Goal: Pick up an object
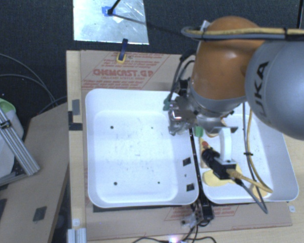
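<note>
Reaching in from the right, the grey arm [278,80] with its orange band hangs low over the two white bins, and the gripper [176,121] sits at the right edge of the left bin [93,151], close to the seam where the bins meet. Whether the tool is released or clenched cannot be told from this angle, and nothing can be seen held in it. The task's thing, a flat yellow object [212,179], lies on the floor of the right bin [281,158] near its front left corner, partly hidden by the robot's own hardware and apart from the gripper. The left bin's floor shows a few small dark specks. Both bins rest on a cardboard sheet [121,71] printed with red lettering, which lies on a tan bench [45,151]. A blue and yellow clip [122,51] stands at the cardboard's far edge. Beyond it, a shiny metal plate [91,19] lies on the dark floor [30,24]. At the left, a slanted aluminium rail [12,146] crosses the bench edge.
</note>
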Robot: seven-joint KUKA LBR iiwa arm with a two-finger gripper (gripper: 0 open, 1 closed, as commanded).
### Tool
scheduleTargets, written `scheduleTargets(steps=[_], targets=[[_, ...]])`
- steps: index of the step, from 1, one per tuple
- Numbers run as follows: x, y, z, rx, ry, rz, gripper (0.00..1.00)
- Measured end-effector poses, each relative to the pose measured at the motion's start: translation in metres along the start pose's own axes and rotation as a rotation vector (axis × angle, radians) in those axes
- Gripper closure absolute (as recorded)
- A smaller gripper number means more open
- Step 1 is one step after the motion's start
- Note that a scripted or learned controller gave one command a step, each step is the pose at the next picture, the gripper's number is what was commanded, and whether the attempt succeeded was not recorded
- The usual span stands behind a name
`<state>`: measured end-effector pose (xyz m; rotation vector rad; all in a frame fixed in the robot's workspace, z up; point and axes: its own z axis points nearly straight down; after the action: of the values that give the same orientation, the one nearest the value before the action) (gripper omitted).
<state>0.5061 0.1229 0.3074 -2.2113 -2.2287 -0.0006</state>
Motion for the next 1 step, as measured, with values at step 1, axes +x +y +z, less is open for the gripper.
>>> scheduleTargets(steps=[1], targets=[[-0.0457,0.0108,-0.1245,-0.018,0.000,0.010,1.00]])
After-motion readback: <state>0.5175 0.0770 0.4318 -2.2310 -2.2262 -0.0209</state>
